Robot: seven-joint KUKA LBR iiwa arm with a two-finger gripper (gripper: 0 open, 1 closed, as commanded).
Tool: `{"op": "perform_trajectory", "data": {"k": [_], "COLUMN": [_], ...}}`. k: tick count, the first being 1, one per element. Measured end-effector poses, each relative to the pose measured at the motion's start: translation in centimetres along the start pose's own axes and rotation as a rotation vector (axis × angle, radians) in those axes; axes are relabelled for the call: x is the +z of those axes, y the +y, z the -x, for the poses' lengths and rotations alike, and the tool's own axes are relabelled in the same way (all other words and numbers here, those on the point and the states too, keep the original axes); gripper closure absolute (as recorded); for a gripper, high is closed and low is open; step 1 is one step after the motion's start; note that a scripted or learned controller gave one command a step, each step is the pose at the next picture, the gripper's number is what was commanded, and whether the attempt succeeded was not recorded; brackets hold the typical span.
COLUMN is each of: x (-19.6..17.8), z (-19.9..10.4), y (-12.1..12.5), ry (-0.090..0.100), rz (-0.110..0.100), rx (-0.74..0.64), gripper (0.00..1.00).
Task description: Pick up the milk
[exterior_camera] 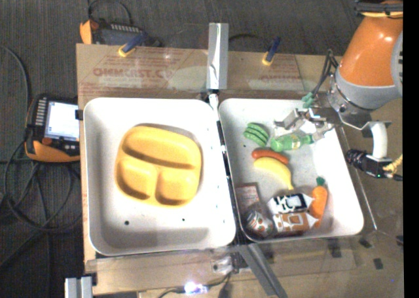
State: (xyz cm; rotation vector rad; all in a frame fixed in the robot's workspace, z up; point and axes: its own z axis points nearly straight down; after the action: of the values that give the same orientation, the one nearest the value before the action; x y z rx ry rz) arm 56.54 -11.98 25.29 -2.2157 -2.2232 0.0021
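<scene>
The milk (291,202) is a small carton with black and white cow patches. It lies on its side near the front of the right bin (344,171), between a brown box (292,223) and a carrot (318,202). My gripper (299,122) hangs over the back of that bin, well behind the milk. It sits just above a pale green bottle-like toy (290,141). The grey and orange arm (370,61) comes in from the upper right.
The right bin also holds a green ridged vegetable (257,133), a red sausage (270,155), a banana (275,170), a dark packet (247,195) and a round brown item (258,223). A yellow divided tray (160,165) lies in the left bin (98,179).
</scene>
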Motion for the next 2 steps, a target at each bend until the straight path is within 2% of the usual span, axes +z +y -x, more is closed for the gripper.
{"op": "perform_trajectory", "data": {"k": [1,2], "x": [10.5,12.8], "z": [-0.8,-0.4], "y": [-7.7,-7.7], "ry": [0.001,-0.004], "rz": [-0.003,0.019], "rx": [0.182,0.124], "gripper": [0.00,0.00]}}
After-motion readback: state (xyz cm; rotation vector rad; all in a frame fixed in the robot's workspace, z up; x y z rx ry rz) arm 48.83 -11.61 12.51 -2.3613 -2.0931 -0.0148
